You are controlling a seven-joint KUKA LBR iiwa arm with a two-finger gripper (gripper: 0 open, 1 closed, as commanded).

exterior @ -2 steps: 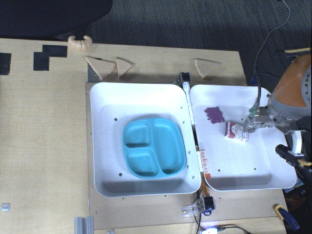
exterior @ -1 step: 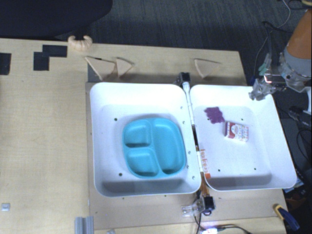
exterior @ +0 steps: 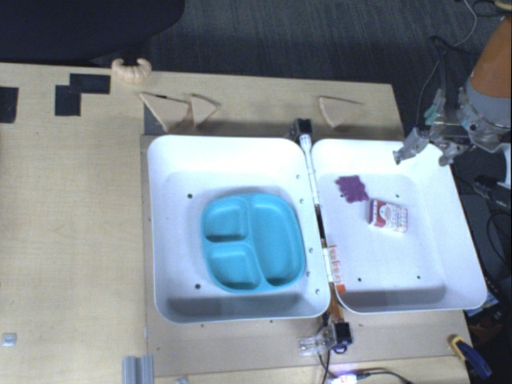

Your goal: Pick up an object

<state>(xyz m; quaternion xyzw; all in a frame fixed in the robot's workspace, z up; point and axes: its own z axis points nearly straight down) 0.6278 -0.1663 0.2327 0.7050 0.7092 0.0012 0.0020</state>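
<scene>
Camera view is giving us the small red-and-white carton (exterior: 388, 216) lying flat just beside the purple object (exterior: 351, 188), likely light and crushable, so we're judging its narrow sides the best hold, while the gripper (exterior: 422, 144) is hovering well apart, spread and empty.

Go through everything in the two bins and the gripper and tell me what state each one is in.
Blue divided tray: flat, right side up, in the left bin.
Purple object: lying loose in the right bin.
Red and white packet: lying flat, beside the purple object.
Gripper: above the right bin's far right corner, holding nothing.
</scene>
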